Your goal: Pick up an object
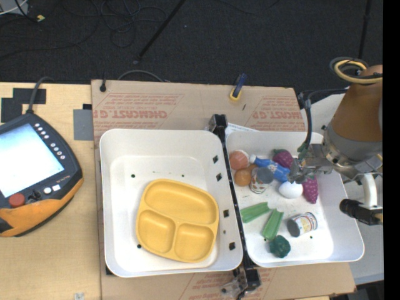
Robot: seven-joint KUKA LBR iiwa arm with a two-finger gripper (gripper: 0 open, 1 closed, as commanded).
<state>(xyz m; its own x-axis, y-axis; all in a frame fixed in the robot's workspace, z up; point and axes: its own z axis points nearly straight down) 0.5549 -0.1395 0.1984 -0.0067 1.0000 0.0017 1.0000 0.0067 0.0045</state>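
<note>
White plastic, shallow and glossy, makes up both bins on the desk [62, 242], and the right bin [350, 245] holds all the small things. The claw [304, 169] hangs low over that bin's upper middle, at the end of the grey arm [356, 127] with its orange band. Whether the claw is spread or pressed together I cannot tell; dark hardware blurs into the things beneath it.

Right at the claw lie a purple bunch of grapes [310, 189], just below it, and a white egg [289, 189], below and slightly toward the left bin. Beside the claw on that same side sit a blue toy [270, 165] and a dark red plum [282, 157], then two orange balls [238, 161] further off. Well below it lie two green sticks [255, 212], a small tin [303, 223] and a dark green lump [279, 247]. The yellow tray [178, 220] is far off, alone in the left bin [119, 161].

To do this step well, I judge the claw should settle on one thing (the grapes look the nearest candidate), centre over it, and descend straight. Crowding is the risk: the egg touches the grapes, so a skewed close may nudge one away.
</note>
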